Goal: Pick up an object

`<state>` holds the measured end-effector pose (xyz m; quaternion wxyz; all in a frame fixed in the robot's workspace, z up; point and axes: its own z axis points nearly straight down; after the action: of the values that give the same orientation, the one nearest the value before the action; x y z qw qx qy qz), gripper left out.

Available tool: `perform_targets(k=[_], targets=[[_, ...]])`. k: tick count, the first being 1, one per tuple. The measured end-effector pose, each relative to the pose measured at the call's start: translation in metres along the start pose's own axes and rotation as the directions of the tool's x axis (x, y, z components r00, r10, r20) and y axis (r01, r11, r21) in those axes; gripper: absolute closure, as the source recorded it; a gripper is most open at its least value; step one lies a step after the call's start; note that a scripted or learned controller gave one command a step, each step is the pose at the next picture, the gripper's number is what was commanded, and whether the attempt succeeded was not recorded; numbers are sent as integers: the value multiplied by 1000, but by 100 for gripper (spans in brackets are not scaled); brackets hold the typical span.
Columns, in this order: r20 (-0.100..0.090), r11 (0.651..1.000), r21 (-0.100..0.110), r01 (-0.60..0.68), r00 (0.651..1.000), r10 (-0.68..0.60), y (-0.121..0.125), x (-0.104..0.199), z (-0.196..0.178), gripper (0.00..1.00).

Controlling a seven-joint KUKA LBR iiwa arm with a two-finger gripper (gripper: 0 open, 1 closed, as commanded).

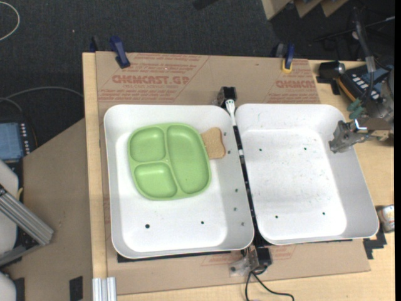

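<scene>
Camera view: grey metal claw (341,138) hovers at the right white bin's (301,224) right rim, its opening impossible to judge; green divided plastic plate (169,162) and tan sponge (213,143) sit in the left white bin (175,231).

Even overhead light, bright, no hard shadows.
White bins (188,231) near blown-out, soft shading under their rims; dark floor (50,30) loses detail. Overall slightly soft, and the end effector (343,137) at the right looks blurred.
</scene>
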<state>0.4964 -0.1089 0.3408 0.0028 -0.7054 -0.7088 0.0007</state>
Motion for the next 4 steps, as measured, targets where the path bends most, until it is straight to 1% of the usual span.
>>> perform_targets(k=[1,2,3,4], targets=[[3,1000,-2,-8,1000,8,3,-48,13,100],[9,1000,-13,-8,1000,9,14,-96,-34,100],[12,1000,-23,-4,1000,4,22,-111,-169,100],[-1,1000,5,-5,1000,5,-20,-77,-69,100]])
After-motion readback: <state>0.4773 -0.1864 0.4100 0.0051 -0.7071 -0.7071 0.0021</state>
